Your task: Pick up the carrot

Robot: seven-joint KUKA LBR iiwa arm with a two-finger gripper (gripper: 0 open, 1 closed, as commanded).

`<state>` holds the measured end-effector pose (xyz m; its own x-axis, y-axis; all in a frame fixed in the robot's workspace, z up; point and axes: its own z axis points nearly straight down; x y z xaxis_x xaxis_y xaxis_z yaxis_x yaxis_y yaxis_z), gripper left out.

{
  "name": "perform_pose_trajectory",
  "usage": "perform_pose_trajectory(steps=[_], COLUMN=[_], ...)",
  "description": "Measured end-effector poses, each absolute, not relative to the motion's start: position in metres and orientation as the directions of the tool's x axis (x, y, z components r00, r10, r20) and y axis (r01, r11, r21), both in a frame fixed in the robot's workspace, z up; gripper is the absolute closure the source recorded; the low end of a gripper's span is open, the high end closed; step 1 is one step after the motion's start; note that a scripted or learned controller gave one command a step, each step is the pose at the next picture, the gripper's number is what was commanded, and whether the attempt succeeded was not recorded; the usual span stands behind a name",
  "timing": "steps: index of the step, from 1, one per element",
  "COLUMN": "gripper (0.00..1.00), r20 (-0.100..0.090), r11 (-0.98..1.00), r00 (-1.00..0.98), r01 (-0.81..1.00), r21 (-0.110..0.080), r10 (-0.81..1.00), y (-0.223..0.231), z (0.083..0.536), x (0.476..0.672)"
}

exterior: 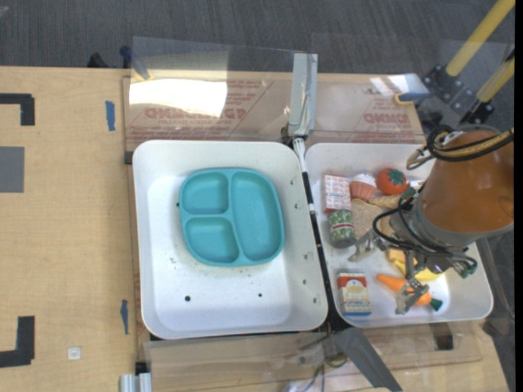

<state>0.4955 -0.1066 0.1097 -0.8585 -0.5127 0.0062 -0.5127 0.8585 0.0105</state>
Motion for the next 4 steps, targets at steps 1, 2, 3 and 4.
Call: perform_pose_trajectory(steps=[1,2,3,4], gripper=[0.00,0.00,0.00,0.00], r20=[-0.007,-0.007,-0.005,-0.006], r11=[0.818,0.543,0.476,0.252], r00=[-0.818,-0.543,-0.476,-0.252], r01=[-0.575,-0.840,-0.879,-0.968], r21=[-0.003,-0.009,-0.008,-0.008], r10=[-0.575,-0.840,-0.880,-0.968], y=[-0.144,-0.167,-0.109,-0.151], z=[0.087,0.087,0.088,0.087], x=[0.490,0.491,0.483,0.482])
